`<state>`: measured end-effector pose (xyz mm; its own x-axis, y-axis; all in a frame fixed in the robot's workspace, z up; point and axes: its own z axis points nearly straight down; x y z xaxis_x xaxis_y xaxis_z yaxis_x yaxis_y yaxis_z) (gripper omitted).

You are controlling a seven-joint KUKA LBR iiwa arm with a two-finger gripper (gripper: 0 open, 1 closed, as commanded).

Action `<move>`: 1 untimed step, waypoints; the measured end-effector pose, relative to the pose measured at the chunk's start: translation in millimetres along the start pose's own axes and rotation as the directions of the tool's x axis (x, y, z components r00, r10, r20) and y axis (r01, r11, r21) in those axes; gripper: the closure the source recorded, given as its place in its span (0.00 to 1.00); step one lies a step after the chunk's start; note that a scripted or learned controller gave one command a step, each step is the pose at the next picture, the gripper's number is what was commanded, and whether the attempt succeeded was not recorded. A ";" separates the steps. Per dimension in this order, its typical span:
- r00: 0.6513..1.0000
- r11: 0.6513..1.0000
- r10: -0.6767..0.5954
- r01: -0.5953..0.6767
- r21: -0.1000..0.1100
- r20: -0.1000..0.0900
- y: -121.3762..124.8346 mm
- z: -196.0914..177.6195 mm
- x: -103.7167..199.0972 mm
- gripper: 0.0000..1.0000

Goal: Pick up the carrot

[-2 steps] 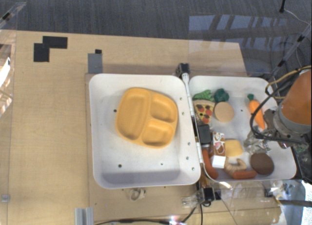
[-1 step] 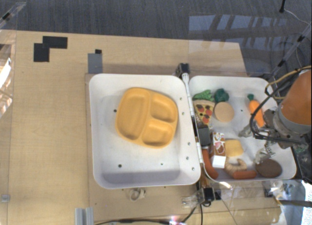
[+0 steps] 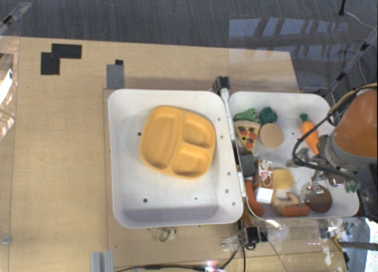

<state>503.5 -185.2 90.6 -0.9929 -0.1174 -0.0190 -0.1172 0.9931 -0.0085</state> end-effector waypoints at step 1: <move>0.961 0.961 0.276 -0.276 -0.004 -0.006 -25.5 2.4 -53.1 0.00</move>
<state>559.2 -204.4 89.5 -0.9868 0.1611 -0.0145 0.1611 0.9869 0.0005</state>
